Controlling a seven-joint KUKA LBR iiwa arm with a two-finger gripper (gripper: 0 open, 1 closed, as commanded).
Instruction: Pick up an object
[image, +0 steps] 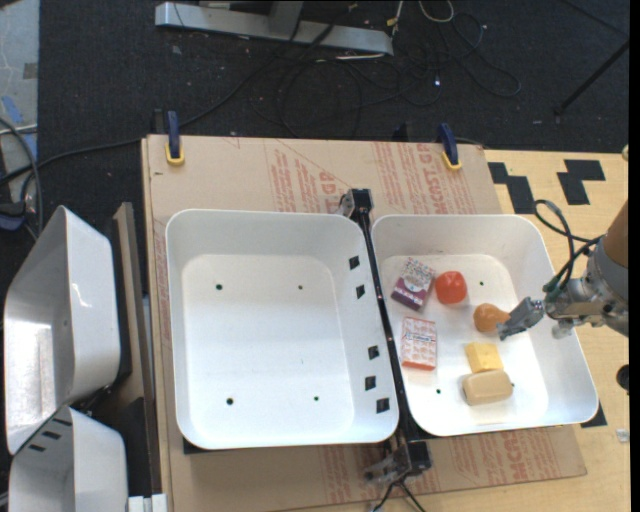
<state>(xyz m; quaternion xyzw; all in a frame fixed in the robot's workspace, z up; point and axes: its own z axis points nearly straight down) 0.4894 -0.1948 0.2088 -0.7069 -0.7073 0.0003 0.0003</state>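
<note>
Presently all six objects lie loose on the floor of the right bin (560, 400), evidently placed as pick stock. An orange ball (488, 317) sits near the bin's right wall, a red ball (451, 287) just inboard of it. A purple packet (412, 283) and a red-and-white packet (419, 343) lie toward the left wall; a yellow block (484, 356) and a tan block (486, 387) lie toward the near edge.

The arm reaches over the right wall, wrist low. The gripper (519, 321) hangs just beside the orange ball; whether it is spread or closed I cannot tell, and nothing is seen held.
</note>
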